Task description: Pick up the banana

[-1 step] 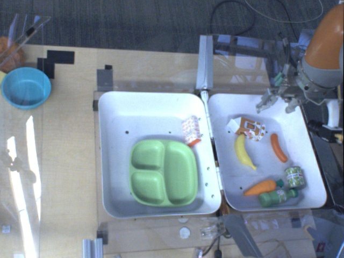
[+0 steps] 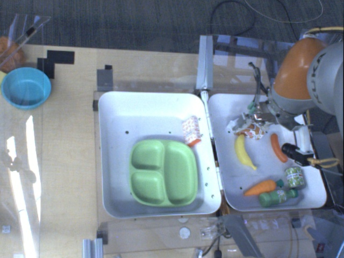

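Note:
A yellow banana (image 2: pixel 244 152) lies in the right bin (image 2: pixel 226 109), left of its middle, with its upper tip close to a crumpled silver and orange wrapper (image 2: pixel 250 129). My gripper (image 2: pixel 258 112) hangs over the bin's back part, just above the wrapper and up and to the right of the banana. The grey arm with its orange band (image 2: pixel 297 69) comes in from the right behind it. Nothing shows held in the gripper.
The right bin also holds a red sausage (image 2: pixel 278 148), a carrot (image 2: pixel 260 187), a green bottle (image 2: pixel 277 196) and a small can (image 2: pixel 294 177). In the left bin (image 2: pixel 115 144) sit a green divided plate (image 2: pixel 164 172) and a small packet (image 2: pixel 191 130). A blue bowl (image 2: pixel 26 87) stands far left.

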Tool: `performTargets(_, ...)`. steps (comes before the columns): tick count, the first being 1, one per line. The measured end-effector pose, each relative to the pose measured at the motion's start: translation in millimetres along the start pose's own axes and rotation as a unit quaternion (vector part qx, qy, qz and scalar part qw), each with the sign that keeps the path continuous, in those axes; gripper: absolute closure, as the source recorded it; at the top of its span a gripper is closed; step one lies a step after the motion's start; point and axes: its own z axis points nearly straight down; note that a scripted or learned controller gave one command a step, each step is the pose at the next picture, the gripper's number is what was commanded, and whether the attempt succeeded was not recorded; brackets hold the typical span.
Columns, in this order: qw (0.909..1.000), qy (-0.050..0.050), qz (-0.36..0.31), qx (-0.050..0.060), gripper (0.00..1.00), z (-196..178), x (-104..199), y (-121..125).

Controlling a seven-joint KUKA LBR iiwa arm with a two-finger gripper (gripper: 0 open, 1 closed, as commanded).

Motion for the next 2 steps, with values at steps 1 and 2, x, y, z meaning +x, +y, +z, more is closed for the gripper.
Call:
performTargets(1, 0.9983, -0.014, -0.051, -0.026, 0.00, 14.4, 10.4, -8.9)
performTargets(2, 0.9907, -0.017, -0.132, -0.027, 0.00, 14.5, 9.6, -14.4)
